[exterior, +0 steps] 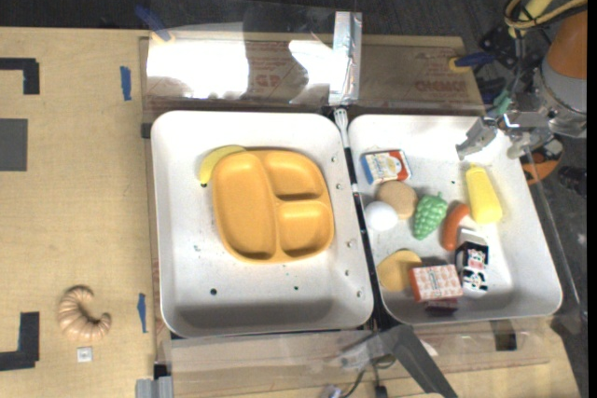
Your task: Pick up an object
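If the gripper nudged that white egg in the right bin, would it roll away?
Probably a little: the white egg looks round and smooth, so it may slip. But the brown ball and green grapes crowd it, likely stopping any long roll.

The arm point(569, 61) is cut off by the right edge; the banana point(216, 158) is mostly hidden under the yellow tray point(270, 205), approx. at the left bin's point(177, 228) back.

You see pale, matt wood on the bench point(75, 200). Both white bins point(177, 228) look like smooth plastic with a dull sheen. Orange divided tray point(270, 205): smooth, slightly glossy plastic. Clear sheet point(247, 61) along the left bin's far edge: glossy, throwing hard glare. Green grapes point(429, 214): bumpy surface. Yellow block point(483, 194): smooth, matt.
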You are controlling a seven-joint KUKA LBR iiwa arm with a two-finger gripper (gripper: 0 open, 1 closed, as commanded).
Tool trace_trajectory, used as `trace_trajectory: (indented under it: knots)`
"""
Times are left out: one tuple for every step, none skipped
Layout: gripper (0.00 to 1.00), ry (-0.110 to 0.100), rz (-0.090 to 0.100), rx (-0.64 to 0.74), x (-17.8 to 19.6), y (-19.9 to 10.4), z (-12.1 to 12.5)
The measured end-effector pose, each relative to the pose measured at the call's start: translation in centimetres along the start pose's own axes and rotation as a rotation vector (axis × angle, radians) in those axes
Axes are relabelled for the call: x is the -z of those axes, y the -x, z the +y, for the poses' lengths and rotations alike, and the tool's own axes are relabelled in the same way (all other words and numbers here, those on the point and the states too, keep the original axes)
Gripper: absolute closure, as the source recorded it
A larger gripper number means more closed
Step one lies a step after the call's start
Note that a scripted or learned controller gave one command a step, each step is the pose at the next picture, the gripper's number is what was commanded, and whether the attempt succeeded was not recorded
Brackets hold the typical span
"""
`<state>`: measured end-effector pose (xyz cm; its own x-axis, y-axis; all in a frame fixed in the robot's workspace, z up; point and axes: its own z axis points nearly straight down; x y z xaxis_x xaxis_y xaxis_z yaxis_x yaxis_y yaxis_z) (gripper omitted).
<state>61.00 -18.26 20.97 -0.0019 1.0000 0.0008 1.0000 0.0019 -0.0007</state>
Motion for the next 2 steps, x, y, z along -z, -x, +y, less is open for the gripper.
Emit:
trace_trajectory:
  knots:
    - [0.0, 0.009, 0.001, -0.086, -11.17, 1.88, -1.83]
    - [1.0, 0.008, -0.001, -0.086, -10.31, 1.91, -1.86]
